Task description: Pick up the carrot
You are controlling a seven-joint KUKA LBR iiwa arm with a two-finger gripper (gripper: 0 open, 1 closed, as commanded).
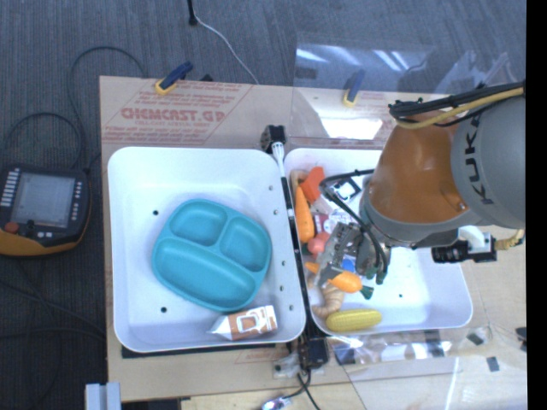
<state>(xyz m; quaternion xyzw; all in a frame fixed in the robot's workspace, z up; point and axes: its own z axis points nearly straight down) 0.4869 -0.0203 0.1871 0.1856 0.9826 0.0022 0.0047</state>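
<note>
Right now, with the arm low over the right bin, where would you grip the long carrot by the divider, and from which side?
Take the carrot at mid-length, coming straight down, fingers closing across its narrow width. It lies lengthwise along the divider wall of the right bin, so one finger needs the slim gap on the wall side. Toys crowd its other side; expect contact.

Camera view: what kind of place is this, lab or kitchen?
Most likely a robotics lab bench, not a kitchen. A teach pendant lies on grey carpet beside the bench, two white bins sit on a board held by clamps, and toy food such as a carrot and corn fills the right bin.
</note>
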